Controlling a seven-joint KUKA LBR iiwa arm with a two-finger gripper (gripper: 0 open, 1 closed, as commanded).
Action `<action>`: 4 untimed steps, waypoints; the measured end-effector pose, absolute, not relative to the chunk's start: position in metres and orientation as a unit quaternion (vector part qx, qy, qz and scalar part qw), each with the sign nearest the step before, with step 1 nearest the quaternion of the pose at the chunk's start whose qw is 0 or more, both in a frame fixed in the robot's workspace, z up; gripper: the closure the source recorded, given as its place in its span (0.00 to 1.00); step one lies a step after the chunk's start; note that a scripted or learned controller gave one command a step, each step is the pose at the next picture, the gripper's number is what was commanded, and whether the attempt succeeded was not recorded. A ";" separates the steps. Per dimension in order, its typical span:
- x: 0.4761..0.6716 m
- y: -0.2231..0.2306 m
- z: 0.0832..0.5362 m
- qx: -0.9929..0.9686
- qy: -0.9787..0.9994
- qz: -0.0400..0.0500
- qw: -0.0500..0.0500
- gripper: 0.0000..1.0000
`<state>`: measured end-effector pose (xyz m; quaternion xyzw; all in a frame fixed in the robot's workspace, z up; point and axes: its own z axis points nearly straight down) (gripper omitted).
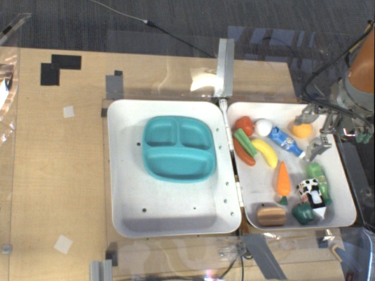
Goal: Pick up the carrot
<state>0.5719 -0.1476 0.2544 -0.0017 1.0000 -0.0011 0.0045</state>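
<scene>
Carrot (283, 180) lies in the right bin, near the spread, unladen gripper (313, 134).

The carrot (283, 180) lies in the right bin (345, 215) below a banana (265, 153); the gripper (313, 134) hovers open near the bin's upper right.

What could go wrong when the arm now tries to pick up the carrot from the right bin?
1. The carrot lies in a crowded bin: the banana is just to its left and a green toy to its right, so the fingers may bump or catch a neighbour.
2. The gripper sits over the blue tube and orange fruit, away from the carrot; closing here would probably grab the wrong item.
</scene>
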 end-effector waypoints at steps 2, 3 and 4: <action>0.571 -0.130 0.104 0.020 1.000 -0.002 0.013 1.00; 0.570 -0.130 0.103 0.020 1.000 -0.002 0.013 0.00; 0.520 -0.104 0.090 -0.020 1.000 -0.002 0.010 0.00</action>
